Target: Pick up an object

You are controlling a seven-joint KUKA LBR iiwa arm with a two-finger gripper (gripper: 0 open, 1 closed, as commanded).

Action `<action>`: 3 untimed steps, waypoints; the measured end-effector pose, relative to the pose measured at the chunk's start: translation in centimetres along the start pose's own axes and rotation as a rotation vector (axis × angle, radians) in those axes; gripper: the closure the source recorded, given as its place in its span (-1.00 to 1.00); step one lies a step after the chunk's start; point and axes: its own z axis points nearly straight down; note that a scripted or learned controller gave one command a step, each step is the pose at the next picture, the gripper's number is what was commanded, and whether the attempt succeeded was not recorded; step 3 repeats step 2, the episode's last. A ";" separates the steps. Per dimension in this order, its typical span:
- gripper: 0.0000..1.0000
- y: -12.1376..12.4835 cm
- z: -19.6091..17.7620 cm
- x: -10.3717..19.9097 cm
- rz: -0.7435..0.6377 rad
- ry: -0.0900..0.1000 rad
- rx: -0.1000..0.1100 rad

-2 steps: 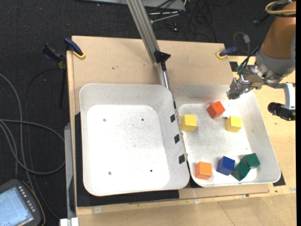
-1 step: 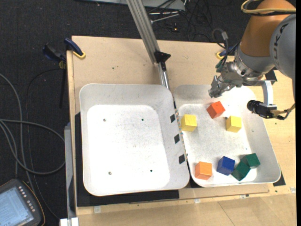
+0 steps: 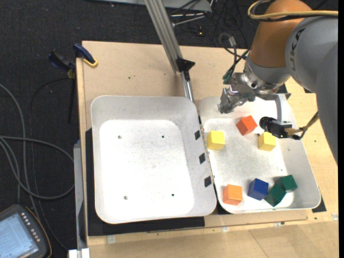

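hovering gripper (image 3: pixel 230 102) above red block (image 3: pixel 246 125); no readable writing.

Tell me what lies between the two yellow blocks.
In the camera view, the red block sits between the yellow blocks, slightly farther back.

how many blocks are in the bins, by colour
yellow blocks: 2
orange blocks: 2
blue block: 1
green blocks: 2
total: 7, all in the right bin
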 end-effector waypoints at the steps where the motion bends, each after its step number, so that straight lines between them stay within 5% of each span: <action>1: 1.00 0.8 -1.1 5.9 0.000 0.000 -0.003; 2: 1.00 0.2 -0.5 11.8 0.000 0.000 0.000; 3: 1.00 0.2 -0.5 11.8 0.000 0.000 0.000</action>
